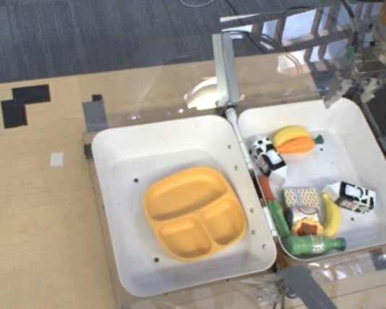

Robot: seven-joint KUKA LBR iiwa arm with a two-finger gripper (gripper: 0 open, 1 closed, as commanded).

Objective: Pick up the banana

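One banana (330, 213) lies in the right bin (369, 157), beside one of two cow-patterned toys (354, 197). My gripper (354, 86) hangs over that bin's far edge; its grip I cannot tell.

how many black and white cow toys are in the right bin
2. One cow toy lies near the bin divider, just left of the carrot. The other cow toy lies lower right, beside the banana. More could be hidden among the clutter.

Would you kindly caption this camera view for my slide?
Curved yellow plastic banana lies in the right white bin; gripper hovers above its far rim.
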